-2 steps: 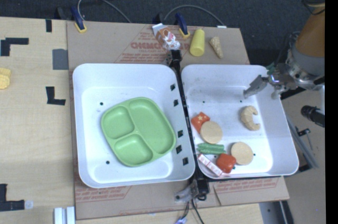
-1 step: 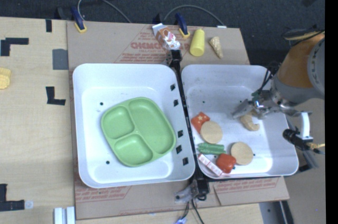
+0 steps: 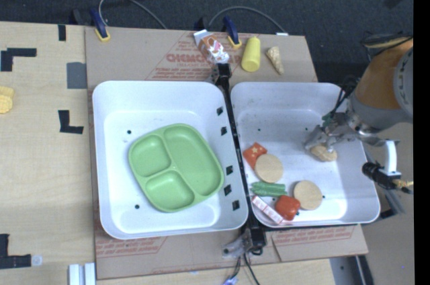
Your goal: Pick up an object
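Tan, lumpy bread-like piece [image 3: 324,153] lies directly beneath the tool [image 3: 322,138]; tool spread cannot be determined.

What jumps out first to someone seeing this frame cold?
Probably the green divided plate, lying alone in the left bin. Next, the grey and orange arm reaching in from the right, its gripper low in the right bin just above a small tan piece of food. Then the cluster of toy food at that bin's near side: two tan round slices and red and green pieces.
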